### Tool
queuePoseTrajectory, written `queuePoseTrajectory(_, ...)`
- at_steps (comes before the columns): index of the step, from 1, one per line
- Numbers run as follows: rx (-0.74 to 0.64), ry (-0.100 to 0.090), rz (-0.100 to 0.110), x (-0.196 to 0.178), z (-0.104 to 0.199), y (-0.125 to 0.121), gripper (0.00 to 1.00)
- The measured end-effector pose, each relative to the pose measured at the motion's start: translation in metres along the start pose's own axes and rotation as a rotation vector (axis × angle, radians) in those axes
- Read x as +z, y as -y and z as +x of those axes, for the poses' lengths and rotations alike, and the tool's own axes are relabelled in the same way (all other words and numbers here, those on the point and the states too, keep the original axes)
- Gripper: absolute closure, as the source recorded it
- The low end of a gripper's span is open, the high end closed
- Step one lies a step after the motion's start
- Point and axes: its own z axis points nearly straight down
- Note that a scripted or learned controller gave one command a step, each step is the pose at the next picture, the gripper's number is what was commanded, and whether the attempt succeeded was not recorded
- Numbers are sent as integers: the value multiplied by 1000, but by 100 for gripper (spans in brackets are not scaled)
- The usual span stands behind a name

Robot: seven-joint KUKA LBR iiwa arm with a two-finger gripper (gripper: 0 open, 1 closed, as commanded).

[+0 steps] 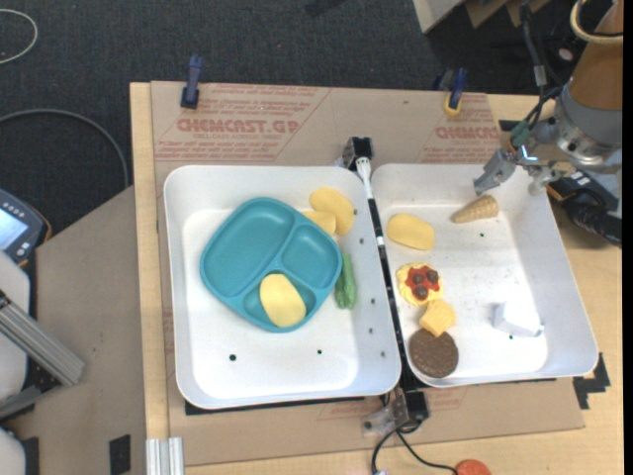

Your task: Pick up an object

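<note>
My gripper (511,171) hangs over the far right corner of the right bin (554,265), just above and to the right of a small tan cone (476,209) lying on the bin floor. Nothing shows in the gripper. Also in the right bin are a yellow oval piece (409,232), a small tart with red berries (420,281), an orange wedge (437,317), a brown round cookie (434,353) and a pale grey-white block (514,320).
The left bin (198,344) holds a teal divided plate (257,250) with a yellow lump (282,300) on it, two yellow pieces (331,206) at its far side and a green pod (344,287) beside it. A black divider (374,236) separates the bins.
</note>
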Motion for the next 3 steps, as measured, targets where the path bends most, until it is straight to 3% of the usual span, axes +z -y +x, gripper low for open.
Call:
queuePoseTrajectory(1,1,-16,5,128,-45,32,0)
queuePoseTrajectory(2,-6,-17,8,125,-42,-25,0)
queuePoseTrajectory(3,-2,2,-8,63,-36,-35,0)
